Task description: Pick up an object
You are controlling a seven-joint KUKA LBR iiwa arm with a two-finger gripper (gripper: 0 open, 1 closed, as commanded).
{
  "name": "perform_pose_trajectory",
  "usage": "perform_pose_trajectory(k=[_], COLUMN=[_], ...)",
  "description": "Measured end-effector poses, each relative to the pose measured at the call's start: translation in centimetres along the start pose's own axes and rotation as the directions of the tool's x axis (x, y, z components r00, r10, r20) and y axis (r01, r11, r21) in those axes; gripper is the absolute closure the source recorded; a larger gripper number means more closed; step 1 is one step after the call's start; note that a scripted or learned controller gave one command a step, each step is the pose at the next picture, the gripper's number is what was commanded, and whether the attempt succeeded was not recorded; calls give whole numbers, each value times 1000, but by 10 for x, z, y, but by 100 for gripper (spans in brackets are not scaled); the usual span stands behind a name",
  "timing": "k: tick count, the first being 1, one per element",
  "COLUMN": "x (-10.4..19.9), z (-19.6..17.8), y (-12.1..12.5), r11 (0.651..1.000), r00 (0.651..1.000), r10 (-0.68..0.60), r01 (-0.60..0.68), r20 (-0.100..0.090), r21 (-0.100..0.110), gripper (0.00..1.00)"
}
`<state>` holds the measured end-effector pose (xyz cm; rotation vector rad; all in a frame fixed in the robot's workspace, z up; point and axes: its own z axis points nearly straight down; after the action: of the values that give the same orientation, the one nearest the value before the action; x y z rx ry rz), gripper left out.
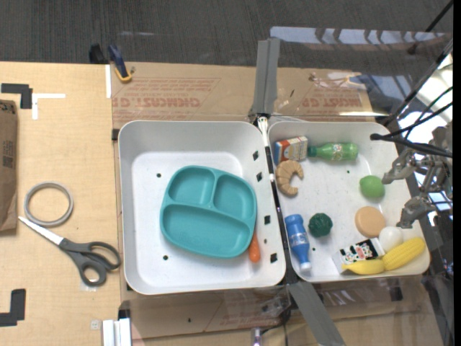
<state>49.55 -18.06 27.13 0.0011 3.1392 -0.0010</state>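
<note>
The right bin (338, 193) holds a croissant (289, 176), a green bottle (333, 151), a red-and-white carton (290, 148), a green ball (372, 187), a dark green broccoli piece (320, 224), a blue bottle (297, 242), a peach-coloured ball (369, 220), a white egg (391, 235), a yellow banana (389, 258) and a small black-and-white box (360, 251). My gripper (402, 193) hangs over that bin's right edge, just right of the green ball and the peach ball. It is open, with nothing between its fingers (395, 171).
The left bin (137, 193) holds a teal divided plate (209, 211) with an orange carrot (253, 249) by its right side. Scissors (79, 251), a tape roll (48, 202) and a brown bag (7, 164) lie on the bench to the left.
</note>
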Motion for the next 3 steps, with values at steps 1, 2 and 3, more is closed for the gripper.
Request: perform_pose_trajectory(k=[1,2,3], x=[-45,-128,-74], z=[134,179,178], y=[19,-19,-41], r11=[1000,993,988], r00=[1000,993,988], r10=[8,115,157], r01=[-8,-115,-157], r20=[-2,1,2], r21=[0,0,0], gripper=[0,0,0])
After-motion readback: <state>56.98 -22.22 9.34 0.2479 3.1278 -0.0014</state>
